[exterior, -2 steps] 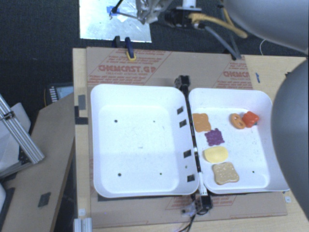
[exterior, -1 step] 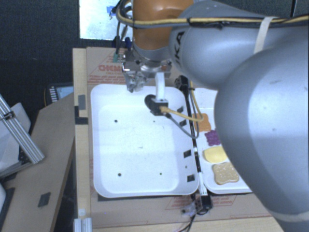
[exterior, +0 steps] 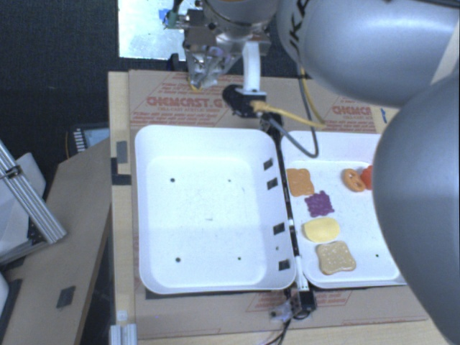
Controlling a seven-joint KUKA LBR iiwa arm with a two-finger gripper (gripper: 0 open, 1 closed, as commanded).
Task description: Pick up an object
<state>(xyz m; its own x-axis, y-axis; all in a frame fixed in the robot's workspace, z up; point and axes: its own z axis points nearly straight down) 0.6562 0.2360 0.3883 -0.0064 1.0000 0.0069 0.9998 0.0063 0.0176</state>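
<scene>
Pincer [exterior: 203, 69] poised above counter behind left bin [exterior: 154, 192], grip state not discernible, toast slice [exterior: 336, 256] seen in right bin [exterior: 374, 268]

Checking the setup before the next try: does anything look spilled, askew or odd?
Nothing stands out. The orange slab, purple piece, yellow oval, tan toast-shaped piece and orange ring all lie flat inside the right white bin.

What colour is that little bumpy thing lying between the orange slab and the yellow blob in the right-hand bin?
Purple, seen best in the camera view.
</scene>
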